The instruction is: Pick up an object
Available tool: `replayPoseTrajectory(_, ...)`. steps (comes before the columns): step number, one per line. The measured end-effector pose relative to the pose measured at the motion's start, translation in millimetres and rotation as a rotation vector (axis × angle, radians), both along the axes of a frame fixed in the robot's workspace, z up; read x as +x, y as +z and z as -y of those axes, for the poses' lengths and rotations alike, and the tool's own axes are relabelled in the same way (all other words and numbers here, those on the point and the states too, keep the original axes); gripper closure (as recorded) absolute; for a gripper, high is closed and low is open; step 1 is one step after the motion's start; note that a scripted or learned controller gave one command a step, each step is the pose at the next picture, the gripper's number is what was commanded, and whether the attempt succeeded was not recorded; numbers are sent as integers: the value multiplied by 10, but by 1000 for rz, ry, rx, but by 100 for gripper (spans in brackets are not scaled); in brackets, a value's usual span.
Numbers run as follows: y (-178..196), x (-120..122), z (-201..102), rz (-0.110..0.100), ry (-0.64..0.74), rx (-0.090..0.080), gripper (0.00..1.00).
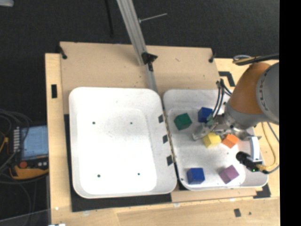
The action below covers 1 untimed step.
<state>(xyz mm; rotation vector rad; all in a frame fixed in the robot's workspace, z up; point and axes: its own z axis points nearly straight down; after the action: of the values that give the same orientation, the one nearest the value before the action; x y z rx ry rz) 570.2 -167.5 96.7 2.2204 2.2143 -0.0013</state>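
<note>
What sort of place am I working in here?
Likely a robot lab test bench: two white bins, left bin and right bin, coloured blocks like the green block, and a teach pendant alongside.

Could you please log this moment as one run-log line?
arm: over right bin | tool: low beside yellow block | nearby: orange block, green block | lifted: nothing seen

- Green cube point(182, 121): small, in the right bin's upper left part, lying flat, slightly turned
- Blue cube point(205, 114): just right of the green one, near the bin's upper middle
- Yellow cube point(212, 140): mid-bin, touching or just beside an orange block point(229, 141) on its right
- Second blue cube point(195, 175): near the bin's front edge, apart from others
- Purple cube point(229, 173): front right, turned at an angle
</note>
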Motion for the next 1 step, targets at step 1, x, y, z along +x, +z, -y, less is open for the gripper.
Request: replayPoseTrajectory(1, 123, 10, -2, 5, -6, 2, 100)
